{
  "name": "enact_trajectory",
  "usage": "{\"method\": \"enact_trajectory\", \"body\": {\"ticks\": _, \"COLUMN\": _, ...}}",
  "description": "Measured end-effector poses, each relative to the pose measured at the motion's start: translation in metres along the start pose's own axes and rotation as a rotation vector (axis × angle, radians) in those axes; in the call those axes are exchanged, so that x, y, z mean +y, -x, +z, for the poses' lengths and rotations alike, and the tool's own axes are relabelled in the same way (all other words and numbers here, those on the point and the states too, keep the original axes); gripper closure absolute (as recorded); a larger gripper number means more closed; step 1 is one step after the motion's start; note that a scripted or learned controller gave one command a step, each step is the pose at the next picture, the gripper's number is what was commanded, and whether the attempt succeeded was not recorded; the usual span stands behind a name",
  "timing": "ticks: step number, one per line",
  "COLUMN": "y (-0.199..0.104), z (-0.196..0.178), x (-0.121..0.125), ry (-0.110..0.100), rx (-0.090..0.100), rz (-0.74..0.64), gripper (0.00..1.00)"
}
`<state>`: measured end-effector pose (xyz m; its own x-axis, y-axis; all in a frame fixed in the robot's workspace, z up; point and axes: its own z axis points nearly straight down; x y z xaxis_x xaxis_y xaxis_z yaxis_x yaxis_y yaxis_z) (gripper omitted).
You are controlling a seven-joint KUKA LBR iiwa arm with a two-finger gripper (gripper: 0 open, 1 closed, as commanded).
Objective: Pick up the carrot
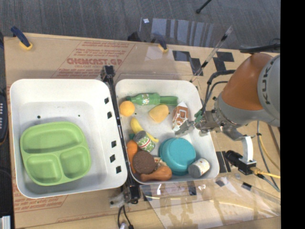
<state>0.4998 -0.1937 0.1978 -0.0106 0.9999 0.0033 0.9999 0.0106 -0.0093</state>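
A: Where's the carrot [132, 151]?

B: Right bin [157, 86], against its left wall, low down. Only a short orange stub shows. The small can [144, 140] sits just above-right of it and the brown disc [143, 162] overlaps its lower end.

A: Gripper [194, 125]?

B: Over the right side of the same bin, beside the carton [180, 116], well apart from the carrot. Can't tell if it's open or closed, the angle hides it. Nothing seen held.

A: How will the carrot handle?

B: My guess is toy plastic: light, stiff, smooth, so a bit slippery. Tapered too. I'd grip across the exposed upper part, with the fingers lined up along the wall. Tight fit, neighbours crowd it.

A: What else is in that bin?

B: Green bottle [148, 99] along the top, orange [127, 108], yellow piece [158, 113], banana [137, 126], teal bowl [177, 154], drumstick [156, 174], a grey cup [198, 167] on its side.

A: Left bin [57, 88]?

B: Just a green divided tray [55, 151], three compartments, nothing in them.

A: Risk?

B: Knocking the can or disc, or pinching against the wall.
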Motion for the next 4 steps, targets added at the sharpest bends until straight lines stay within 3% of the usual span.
{"method": "enact_trajectory", "body": {"ticks": 1, "y": -0.067, "z": 0.02, "x": 0.032, "ry": 0.002, "rx": -0.001, "rz": 0.269, "gripper": 0.0}}
{"method": "enact_trajectory", "body": {"ticks": 2, "y": -0.162, "z": 0.006, "x": 0.081, "ry": -0.001, "rx": 0.0, "rz": 0.397, "gripper": 0.0}}
{"method": "enact_trajectory", "body": {"ticks": 4, "y": -0.158, "z": 0.006, "x": 0.08, "ry": -0.002, "rx": -0.002, "rz": 0.404, "gripper": 0.0}}
